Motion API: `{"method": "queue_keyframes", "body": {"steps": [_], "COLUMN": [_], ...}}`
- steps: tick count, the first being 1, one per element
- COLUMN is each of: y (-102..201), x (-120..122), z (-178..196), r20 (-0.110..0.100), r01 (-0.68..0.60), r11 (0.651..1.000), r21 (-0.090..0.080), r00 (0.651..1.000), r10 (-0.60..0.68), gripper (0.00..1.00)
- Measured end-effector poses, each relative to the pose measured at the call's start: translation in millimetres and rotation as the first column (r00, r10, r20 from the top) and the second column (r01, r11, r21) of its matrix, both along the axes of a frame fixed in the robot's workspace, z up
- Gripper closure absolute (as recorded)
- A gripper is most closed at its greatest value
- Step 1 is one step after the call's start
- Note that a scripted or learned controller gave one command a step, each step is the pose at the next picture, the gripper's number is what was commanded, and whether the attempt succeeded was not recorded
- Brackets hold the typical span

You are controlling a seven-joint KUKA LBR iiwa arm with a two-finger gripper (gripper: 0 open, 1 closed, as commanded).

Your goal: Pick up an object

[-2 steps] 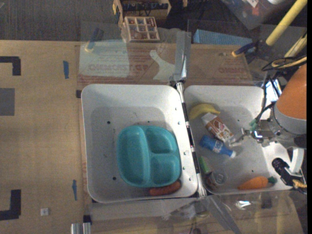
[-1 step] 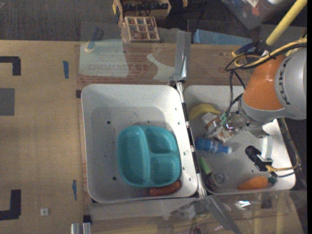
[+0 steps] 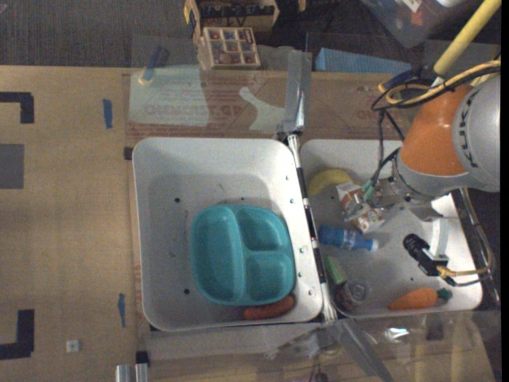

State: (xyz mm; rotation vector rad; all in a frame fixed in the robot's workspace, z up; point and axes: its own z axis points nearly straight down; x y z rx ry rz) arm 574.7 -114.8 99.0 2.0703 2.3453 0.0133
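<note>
Reaching into the right bin (image 3: 469,297), the claw (image 3: 363,211) sits low among the objects, its tip touching a small crumpled packet (image 3: 353,201). How far it is open cannot be told. Just below it lies a blue bottle (image 3: 347,239); a yellow object (image 3: 328,181) is just to its upper left.

Arm (image 3: 457,146) cut off at right edge; gripper (image 3: 367,207) blurred among clutter; sausage (image 3: 269,309) half hidden under tray (image 3: 238,253).
</note>
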Motion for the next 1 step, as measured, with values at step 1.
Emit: {"method": "queue_keyframes", "body": {"steps": [1], "y": [40.9], "x": [-19.0], "z": [105.9], "r20": [-0.014], "r01": [0.105], "r11": [0.995], "r21": [0.002], "r00": [0.994], "r10": [-0.105], "gripper": [1.0]}}
